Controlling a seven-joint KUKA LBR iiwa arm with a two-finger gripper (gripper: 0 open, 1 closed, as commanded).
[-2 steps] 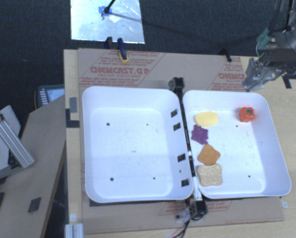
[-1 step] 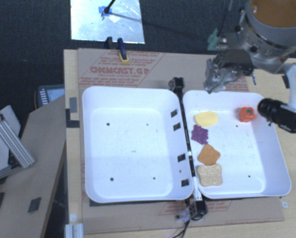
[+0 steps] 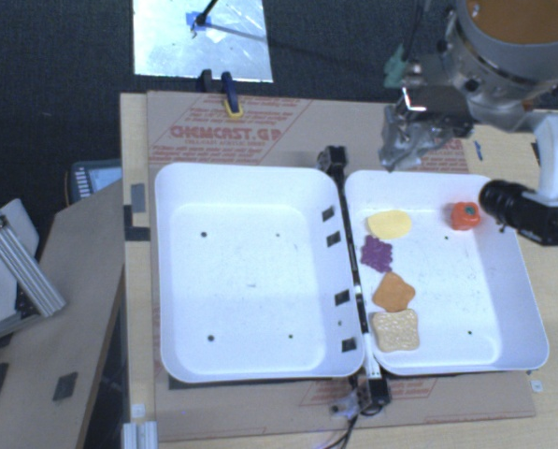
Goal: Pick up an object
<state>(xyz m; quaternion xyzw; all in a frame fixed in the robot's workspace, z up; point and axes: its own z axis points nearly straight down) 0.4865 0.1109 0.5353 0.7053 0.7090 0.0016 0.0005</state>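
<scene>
Tomato toy (image 3: 465, 215) near the right bin's (image 3: 503, 340) back edge, apart from the others, is your easiest pick: bring the gripper (image 3: 411, 148), hovering over that bin's back-left corner, squarely above it first, though I cannot tell whether it's released or clenched

Five small toys in the right bin (image 3: 503, 344)

Yellow piece (image 3: 390, 224), purple piece (image 3: 378, 253), orange piece (image 3: 393, 293) and tan bread slice (image 3: 395, 330) line its left side; a red-orange one (image 3: 465, 215) lies far right.

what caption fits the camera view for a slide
Pincer poised above the right bin's far edge; yellow, purple, orange, tan pieces line its left side, an orange-red toy sits apart.
</scene>
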